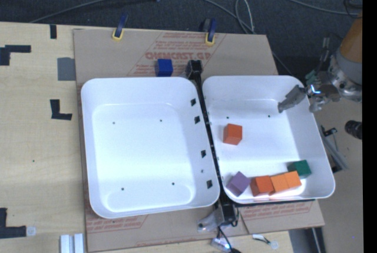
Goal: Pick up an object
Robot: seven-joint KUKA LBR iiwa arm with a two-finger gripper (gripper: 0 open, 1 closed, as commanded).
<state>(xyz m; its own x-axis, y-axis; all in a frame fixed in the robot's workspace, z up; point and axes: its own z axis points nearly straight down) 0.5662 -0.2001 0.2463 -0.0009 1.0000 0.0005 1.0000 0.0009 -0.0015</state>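
Bench, two white bins: your claw (pixel 293 98) hangs at the right bin's (pixel 253 84) far right rim, finger state unclear; orange block (pixel 232 134) sits toward bin's middle.

We see lone orange cube (pixel 232 134) mid right white bin (pixel 259 85), open floor around; purple (pixel 238 183), orange (pixel 262 185), green (pixel 301 168) blocks crowd near wall.

Faint red print, roughly "CHEMCAST GP", on the cardboard sheet (pixel 177 48) behind the bins
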